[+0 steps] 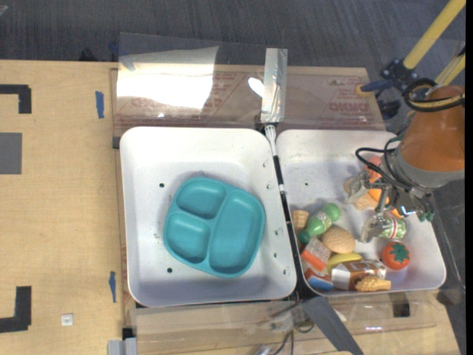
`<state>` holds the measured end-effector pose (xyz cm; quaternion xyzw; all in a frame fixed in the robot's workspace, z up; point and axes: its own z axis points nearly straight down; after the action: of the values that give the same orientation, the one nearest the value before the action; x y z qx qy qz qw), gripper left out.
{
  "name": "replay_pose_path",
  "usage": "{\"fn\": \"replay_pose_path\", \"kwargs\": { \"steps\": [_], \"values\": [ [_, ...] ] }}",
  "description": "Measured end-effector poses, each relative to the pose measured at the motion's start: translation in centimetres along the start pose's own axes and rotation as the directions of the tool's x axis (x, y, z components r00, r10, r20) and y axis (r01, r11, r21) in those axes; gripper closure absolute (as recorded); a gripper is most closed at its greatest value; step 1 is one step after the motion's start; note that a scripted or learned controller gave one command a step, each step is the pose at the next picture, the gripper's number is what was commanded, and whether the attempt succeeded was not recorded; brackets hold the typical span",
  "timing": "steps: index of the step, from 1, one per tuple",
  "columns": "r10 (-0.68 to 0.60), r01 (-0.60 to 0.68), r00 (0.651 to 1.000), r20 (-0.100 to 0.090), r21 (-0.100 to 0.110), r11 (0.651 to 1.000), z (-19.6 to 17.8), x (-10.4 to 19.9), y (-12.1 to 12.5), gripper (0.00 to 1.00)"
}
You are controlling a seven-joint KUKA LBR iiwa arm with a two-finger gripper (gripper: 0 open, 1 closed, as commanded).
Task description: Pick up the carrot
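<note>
Carrot (375,193): what I take for it is an orange sliver in the right bin (310,154), near the far right side, mostly covered by the arm (436,135). As a toy it is probably light, stiff plastic and slick, best pinched across its thicker middle. The left bin (140,154) holds a teal divided plate (214,226). The gripper (384,211) hangs directly over the carrot amid cables; its opening cannot be made out. Nearby toys crowd together, blurring outlines.

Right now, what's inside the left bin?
A teal divided plate with three compartments lies in the left bin, nothing on it. Whatever sits under the plate is covered.
</note>
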<state>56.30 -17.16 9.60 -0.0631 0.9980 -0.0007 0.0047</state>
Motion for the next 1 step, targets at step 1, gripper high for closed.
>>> {"fn": "replay_pose_path", "kwargs": {
  "steps": [1],
  "values": [
    [-0.48,0.48,0.877,0.003,0.003,0.877,0.61,0.28,1.83,0.0]
  ]
}}
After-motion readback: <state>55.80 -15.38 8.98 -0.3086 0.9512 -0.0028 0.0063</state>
